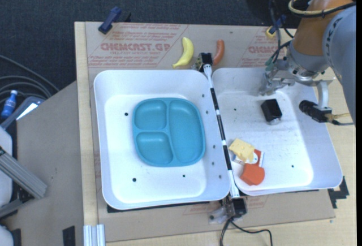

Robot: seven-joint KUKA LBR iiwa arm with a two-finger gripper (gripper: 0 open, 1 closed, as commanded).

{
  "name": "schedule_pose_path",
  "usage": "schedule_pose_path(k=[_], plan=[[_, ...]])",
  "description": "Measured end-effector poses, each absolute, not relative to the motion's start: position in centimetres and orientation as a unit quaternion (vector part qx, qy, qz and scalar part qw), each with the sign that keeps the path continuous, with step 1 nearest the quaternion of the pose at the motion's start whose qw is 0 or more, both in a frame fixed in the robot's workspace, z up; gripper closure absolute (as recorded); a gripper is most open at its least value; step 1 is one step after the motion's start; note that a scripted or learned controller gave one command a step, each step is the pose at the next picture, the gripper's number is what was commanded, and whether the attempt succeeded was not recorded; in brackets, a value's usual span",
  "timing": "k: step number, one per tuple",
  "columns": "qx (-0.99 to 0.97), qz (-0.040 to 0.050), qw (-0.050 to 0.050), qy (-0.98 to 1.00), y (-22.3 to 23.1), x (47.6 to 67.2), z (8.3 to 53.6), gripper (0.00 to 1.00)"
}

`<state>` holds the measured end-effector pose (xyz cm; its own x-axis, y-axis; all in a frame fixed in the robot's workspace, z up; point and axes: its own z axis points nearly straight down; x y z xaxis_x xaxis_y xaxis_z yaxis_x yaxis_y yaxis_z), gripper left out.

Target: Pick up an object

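Just below tool (271,83), black block (271,110).

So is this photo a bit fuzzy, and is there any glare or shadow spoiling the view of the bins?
Camera view: the whole frame is slightly soft and grainy; lighting is even and diffuse. The blue plate casts a faint shadow in the left bin, and the black block a small one in the right bin. The white bins look bright, not blown out. The arm at right is blurrier than the bench.
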<state>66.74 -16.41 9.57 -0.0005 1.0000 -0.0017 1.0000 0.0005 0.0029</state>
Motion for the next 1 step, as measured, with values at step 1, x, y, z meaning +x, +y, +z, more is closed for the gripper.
schedule_pose_path(k=[1], plan=[[0.707, 0.0003, 0.001, 0.707, -16.41, 66.73, 9.55, 0.0]])
